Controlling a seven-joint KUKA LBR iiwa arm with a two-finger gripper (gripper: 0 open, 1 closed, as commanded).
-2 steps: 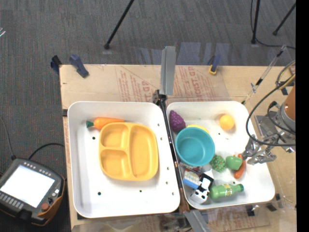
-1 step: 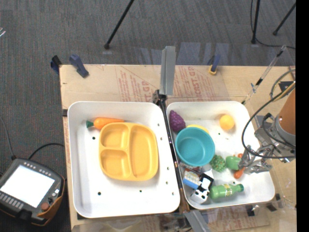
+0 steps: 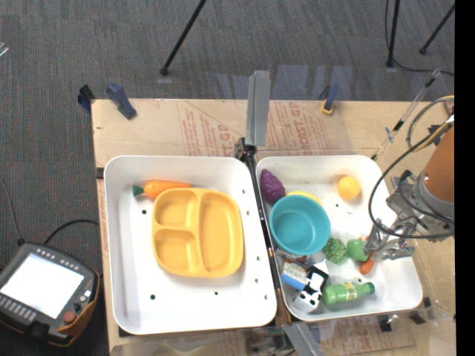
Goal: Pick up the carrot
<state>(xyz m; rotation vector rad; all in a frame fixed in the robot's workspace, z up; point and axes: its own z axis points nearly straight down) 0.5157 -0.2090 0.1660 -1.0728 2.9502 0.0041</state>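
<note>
I see the carrot [image 3: 165,188] lying in the left bin [image 3: 122,273], in its upper left part. It lies roughly level across the frame, green end to the left, orange body to the right, touching the top edge of the yellow divided plate [image 3: 198,231]. The plate sits in the middle of that bin.

The arm enters from the right edge of the frame, its orange band [image 3: 447,165] visible at mid-height. The claw [image 3: 380,245] hangs over the right side of the right bin [image 3: 312,170], well apart from the carrot and on the other side of the divider between the two bins. I cannot tell from this angle whether it is wide or narrow. A small orange-red item [image 3: 367,265] sits just below it, beside a green object [image 3: 356,249]; I cannot tell if either is touched.

In the right bin I note a teal bowl [image 3: 299,225] toward its left, a purple piece [image 3: 272,186] above it, a yellow ball [image 3: 349,187] in the upper right part, a green broccoli-like piece [image 3: 335,251] right of the bowl, a green bottle [image 3: 347,294] lying along the lower edge, and a black-and-white toy [image 3: 312,288] beside the bottle.

Both bins rest on the desk [image 3: 178,124]. A teach pendant [image 3: 46,288] lies on the floor at the lower left of the frame.
</note>
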